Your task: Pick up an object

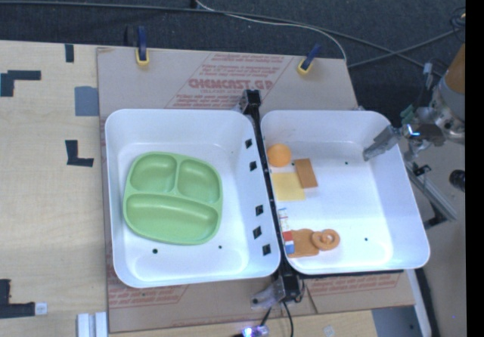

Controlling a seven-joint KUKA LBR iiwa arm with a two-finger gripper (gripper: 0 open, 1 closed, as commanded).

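Two white bins sat side by side on the bench. The left bin [121, 131] held a green plate [172, 198] with three sections, lying flat near the middle.

The right bin [393, 207] held the small things to pick from. An orange ball [279, 154] sat near the wall between the bins, toward the far end. Just beside it lay a brown block [305, 174], and a flat yellow square [287, 187] touched that block's near side. Nearer the front lay an orange toy [315, 241] with a round ring shape on its right part. A small red and blue thing [286, 237] sat at its left end, by the wall.

The gripper [378, 148] hung over the far right corner of the right bin, well apart from all the small things. One grey finger pointed down and left. It could not be told if the fingers were spread or closed, and nothing was seen between them.
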